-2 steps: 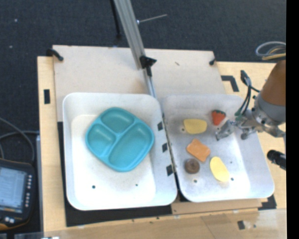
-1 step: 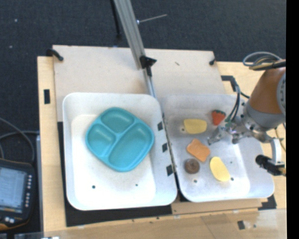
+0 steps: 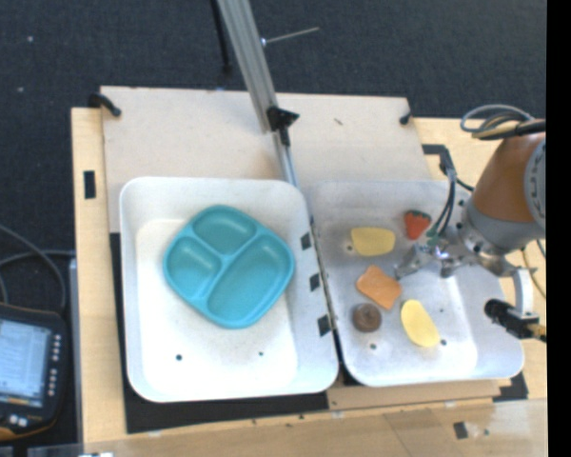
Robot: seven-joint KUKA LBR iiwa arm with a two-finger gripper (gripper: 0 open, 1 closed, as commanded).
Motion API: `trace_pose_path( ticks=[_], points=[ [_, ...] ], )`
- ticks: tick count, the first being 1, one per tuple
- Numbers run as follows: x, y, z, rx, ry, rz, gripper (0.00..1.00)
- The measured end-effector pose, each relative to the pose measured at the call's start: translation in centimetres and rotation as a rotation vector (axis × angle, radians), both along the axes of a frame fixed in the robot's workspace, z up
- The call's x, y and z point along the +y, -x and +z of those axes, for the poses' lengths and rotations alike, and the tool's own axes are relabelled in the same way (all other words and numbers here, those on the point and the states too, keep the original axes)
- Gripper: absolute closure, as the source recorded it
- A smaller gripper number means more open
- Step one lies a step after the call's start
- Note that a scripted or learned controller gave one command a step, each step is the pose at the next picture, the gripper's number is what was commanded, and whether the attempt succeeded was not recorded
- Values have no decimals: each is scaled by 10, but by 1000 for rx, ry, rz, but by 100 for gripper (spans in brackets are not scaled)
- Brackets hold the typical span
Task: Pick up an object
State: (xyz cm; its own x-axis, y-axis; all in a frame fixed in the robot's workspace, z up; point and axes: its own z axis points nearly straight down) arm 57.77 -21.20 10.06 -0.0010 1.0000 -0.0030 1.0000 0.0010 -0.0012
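Dark carpet surrounds a pale wooden desk, with a handheld control pendant lying off its left edge and a slanted aluminium rail rising from the back.

Camera view: two shallow white bins sit side by side on the desk. Landmark for all places below: the orange cracker-like square in the right bin. Left bin, well to the left of the square, holds a teal divided plate and nothing else I can make out. Around the square: a yellow oval piece just behind it, a small red piece behind and to its right, a brown round piece just in front of it and nearly touching, a second yellow piece in front and to its right.

Gripper sits low, just right of the square, between the red piece and the front yellow piece. Metal parts are too small and cluttered; cannot tell whether the fingers are apart or together. Nothing visible between them.

Progress, as judged: no object is lifted; all five pieces rest on the bin floor. Approach looks done or nearly so. Grasp, closing and lift remain.
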Motion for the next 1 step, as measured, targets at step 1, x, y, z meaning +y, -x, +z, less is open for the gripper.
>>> trace_pose_path(
  ticks=[1],
  points=[
    [-1,-1,12,-5,0,1,100]
  ],
)
